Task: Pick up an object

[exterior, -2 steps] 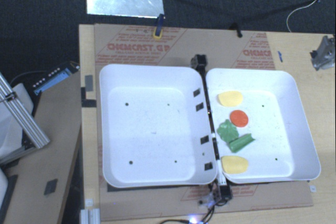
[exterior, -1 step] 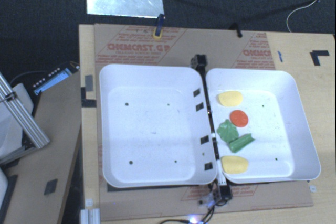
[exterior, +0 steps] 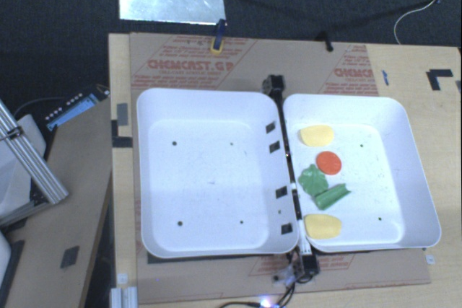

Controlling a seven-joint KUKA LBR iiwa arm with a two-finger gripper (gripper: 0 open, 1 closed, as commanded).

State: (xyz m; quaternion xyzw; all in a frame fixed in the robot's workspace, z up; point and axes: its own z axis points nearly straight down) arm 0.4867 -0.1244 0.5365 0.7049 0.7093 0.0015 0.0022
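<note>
The right bin [exterior: 404, 177] holds four small things near its left wall: a yellow oval [exterior: 317, 135] at the far end, a red disc [exterior: 329, 162] just beside a green piece [exterior: 321, 188], possibly two overlapping, and a second yellow piece [exterior: 323, 226] nearest. The left bin [exterior: 209, 169] lies alongside.

Two white bins [exterior: 209, 101]; two yellow pieces [exterior: 317, 135], one orange-red disc [exterior: 329, 162], a seemingly plain green piece [exterior: 322, 188].
</note>
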